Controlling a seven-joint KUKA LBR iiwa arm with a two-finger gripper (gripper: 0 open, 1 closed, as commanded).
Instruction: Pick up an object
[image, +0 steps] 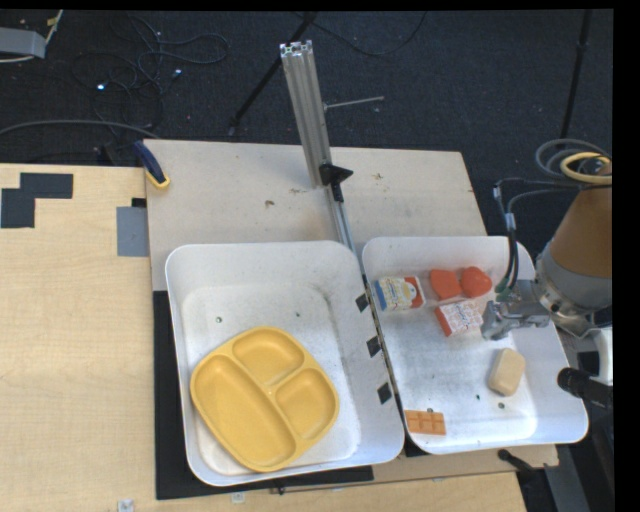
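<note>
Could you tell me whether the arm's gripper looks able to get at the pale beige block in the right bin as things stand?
Probably yes. The pale beige block lies alone on the floor of the right white bin, with bare space around it, and the gripper hangs just above and beside it. Nothing lies between them.

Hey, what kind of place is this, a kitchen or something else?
Most likely a robotics lab, not a kitchen. A grey arm with an orange band reaches over two shallow white bins on a bench, an aluminium mast stands behind them, and loose black cables trail over dark carpet.
</note>
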